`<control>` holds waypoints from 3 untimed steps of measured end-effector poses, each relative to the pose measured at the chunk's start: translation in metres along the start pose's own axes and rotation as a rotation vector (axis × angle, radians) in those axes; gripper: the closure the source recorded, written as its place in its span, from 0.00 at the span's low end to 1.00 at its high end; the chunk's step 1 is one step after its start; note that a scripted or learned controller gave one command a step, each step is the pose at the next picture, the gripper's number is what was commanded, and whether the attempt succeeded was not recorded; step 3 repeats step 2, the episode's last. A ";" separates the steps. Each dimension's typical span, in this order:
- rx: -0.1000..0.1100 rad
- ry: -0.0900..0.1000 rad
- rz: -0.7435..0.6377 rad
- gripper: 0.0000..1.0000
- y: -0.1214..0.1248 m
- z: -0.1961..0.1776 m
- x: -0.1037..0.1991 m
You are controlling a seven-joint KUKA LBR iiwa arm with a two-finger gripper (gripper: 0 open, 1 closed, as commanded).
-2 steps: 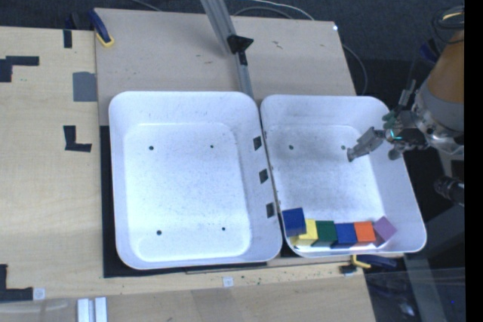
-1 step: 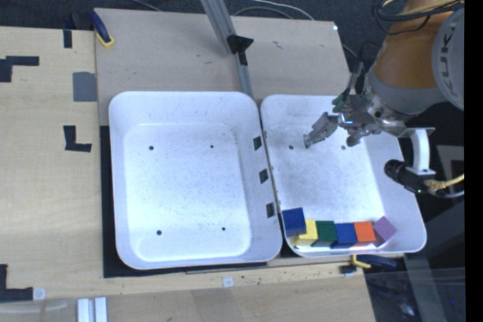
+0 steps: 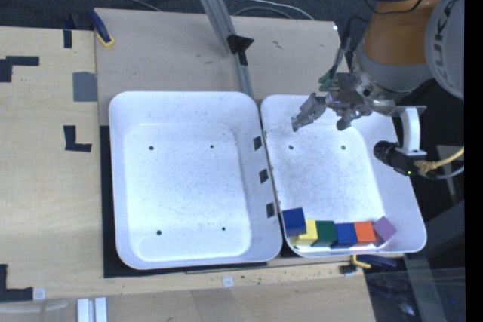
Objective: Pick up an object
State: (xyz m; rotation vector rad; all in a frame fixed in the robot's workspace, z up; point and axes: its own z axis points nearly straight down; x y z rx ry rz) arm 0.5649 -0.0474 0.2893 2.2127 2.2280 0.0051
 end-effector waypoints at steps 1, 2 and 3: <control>-0.005 0.000 -0.002 0.00 0.039 -0.119 0.082; 0.013 -0.002 0.003 0.00 0.048 -0.026 0.122; 0.013 -0.002 0.003 0.00 0.048 -0.026 0.122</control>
